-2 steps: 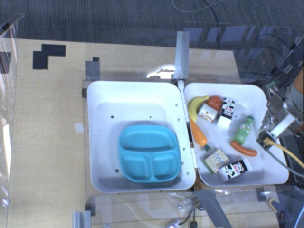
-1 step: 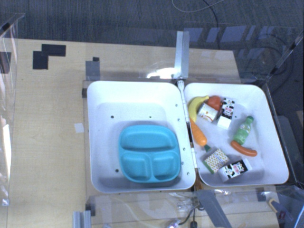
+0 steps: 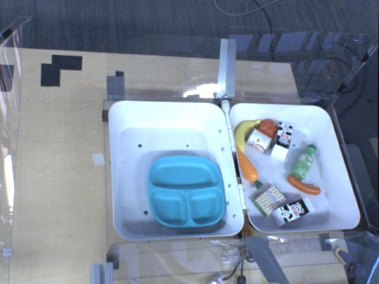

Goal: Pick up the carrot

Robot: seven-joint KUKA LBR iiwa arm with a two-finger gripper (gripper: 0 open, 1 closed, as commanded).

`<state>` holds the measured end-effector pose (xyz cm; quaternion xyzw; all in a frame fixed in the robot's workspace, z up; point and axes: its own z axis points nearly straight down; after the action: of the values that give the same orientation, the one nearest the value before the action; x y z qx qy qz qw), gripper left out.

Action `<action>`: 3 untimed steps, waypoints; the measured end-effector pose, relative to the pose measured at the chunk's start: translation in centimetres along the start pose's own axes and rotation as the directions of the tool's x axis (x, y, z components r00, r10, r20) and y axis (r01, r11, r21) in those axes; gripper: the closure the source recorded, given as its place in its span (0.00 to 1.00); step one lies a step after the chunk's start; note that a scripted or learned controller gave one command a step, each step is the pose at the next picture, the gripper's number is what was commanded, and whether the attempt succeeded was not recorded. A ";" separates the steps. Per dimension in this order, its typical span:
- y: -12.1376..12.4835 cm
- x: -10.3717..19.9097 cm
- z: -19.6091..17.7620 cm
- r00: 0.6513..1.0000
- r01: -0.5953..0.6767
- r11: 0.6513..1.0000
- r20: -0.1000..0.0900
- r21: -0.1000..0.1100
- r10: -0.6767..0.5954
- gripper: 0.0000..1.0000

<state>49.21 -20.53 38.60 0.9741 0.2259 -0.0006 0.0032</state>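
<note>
carton (image 3: 294, 210) print too small; banana (image 3: 243, 134) partly hidden

One fixed cam looked down at a slant from above the bench (image 3: 59, 158), far enough back to frame both white bins, left bin (image 3: 124, 158) & right bin (image 3: 337, 158), w/ dark carpet (image 3: 118, 16) across the frame's top. Bench's front edge ran off the bottom.

Smooth white plastic with a soft sheen on both bins (image 3: 118, 158), and a matt turquoise plastic divided tray (image 3: 186, 189) in the left one. Glossy orange plastic on the carrot (image 3: 247, 167), shiny green on the bottle (image 3: 302, 162), printed paper-like faces on the small cartons (image 3: 283, 135). Pale wood-look bench top (image 3: 59, 176), dull grey metal brackets (image 3: 227, 64), dark rough-looking carpet (image 3: 118, 10) beyond.
</note>
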 end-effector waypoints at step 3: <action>1.4 2.8 -3.9 0.981 -0.195 0.981 -0.002 0.002 0.195 0.00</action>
<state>52.38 -20.56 42.45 0.9916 0.1293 0.0007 0.0019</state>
